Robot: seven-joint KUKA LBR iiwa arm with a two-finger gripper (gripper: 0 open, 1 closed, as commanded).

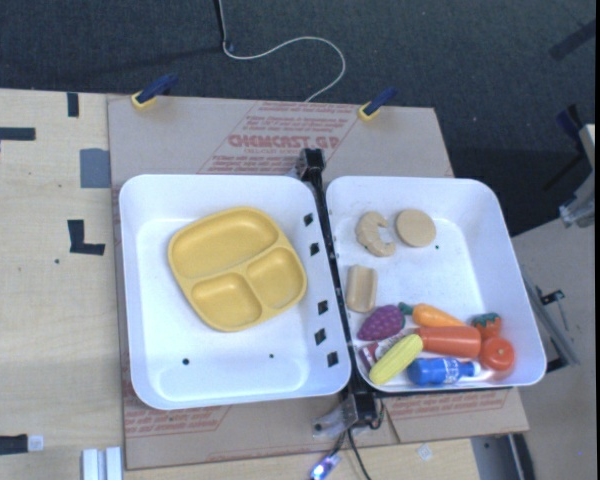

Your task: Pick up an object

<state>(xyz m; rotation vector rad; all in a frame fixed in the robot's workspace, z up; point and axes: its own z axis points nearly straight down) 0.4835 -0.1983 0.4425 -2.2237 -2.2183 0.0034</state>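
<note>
The pickable objects all lie in the right bin [500, 230]. Most crowd its near edge. A yellow corn cob [396, 358] lies slantwise, touching a blue bottle [442, 371] with a white label whose print is too small to read. Behind them sit a purple grape bunch [381, 321], an orange carrot [438, 317], a longer orange-red piece [450, 341] and a red tomato [496, 354] tucked into the near right corner. A tan block [361, 289] lies alone beside the wall between the bins. Farther back, a croissant-shaped piece [376, 234] and a round biscuit [415, 228] rest just beside each other. How the jaws stand cannot be told, nor how the objects lie relative to them.

The left bin [140, 298] holds a yellow three-part plate [238, 267], set at a slant.

The cardboard sheet [180, 138] under the bins bears red print, which seems to read "CHEMCAST GP". Two blue-and-yellow clamps [154, 90] pin its far edge. A white cable [280, 53] loops across the dark floor beyond.

The right bin's middle and far right corner are bare white. The near cluster is packed tight against the bin's rim.
</note>
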